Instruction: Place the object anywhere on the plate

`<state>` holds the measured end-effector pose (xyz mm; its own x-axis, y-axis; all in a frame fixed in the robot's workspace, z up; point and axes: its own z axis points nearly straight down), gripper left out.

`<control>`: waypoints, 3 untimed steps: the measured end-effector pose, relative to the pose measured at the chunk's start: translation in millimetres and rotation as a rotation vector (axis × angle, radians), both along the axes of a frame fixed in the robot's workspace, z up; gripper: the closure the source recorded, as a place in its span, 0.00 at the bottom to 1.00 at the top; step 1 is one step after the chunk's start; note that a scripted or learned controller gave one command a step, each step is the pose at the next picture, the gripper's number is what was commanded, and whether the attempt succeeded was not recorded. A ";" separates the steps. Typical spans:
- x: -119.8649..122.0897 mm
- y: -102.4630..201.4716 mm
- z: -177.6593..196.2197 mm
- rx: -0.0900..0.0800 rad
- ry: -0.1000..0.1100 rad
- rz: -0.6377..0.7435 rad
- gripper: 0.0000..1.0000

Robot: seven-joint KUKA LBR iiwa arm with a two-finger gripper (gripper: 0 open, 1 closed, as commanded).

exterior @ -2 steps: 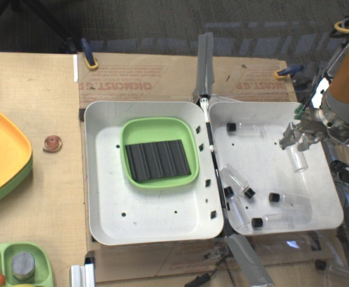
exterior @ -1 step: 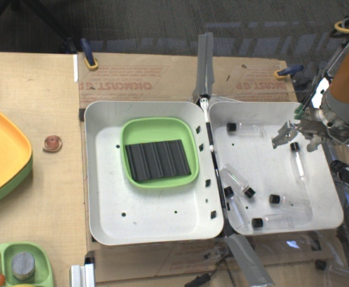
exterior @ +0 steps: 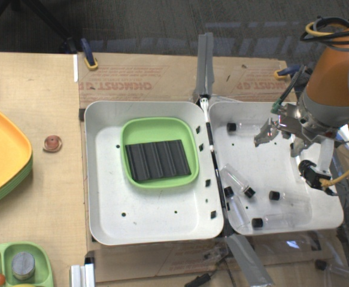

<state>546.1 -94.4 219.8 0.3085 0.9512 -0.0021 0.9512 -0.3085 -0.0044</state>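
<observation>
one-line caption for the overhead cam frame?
Gripper over the right bin; dark ridged object lies on the green plate.

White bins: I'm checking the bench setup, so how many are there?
2, side by side: the left bin holds a green plate; the right bin lies under the gripper.

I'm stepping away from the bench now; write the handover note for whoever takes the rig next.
Gripper: over the upper part of the right bin, nothing visibly held.
Plate: green, in the left bin, with a dark ribbed slab lying on it.
Right bin: several small clear tubes with black caps, e.g. one near the bin's left wall, others scattered lower down.
Done: if the slab is the object, it is already on the plate; I cannot tell which object is meant.
Left: if a tube is meant, none is on the plate yet; pick one and place it.
</observation>
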 end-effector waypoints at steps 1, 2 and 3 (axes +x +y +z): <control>76.5 -60.8 67.1 -0.002 -0.002 -0.101 0.00; 73.5 -18.7 53.0 -0.002 0.000 -0.255 0.00; 82.1 -15.9 42.2 -0.003 -0.001 -0.435 0.00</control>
<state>628.3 -110.3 262.0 0.6809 0.7324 -0.0044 0.7324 -0.6809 -0.0023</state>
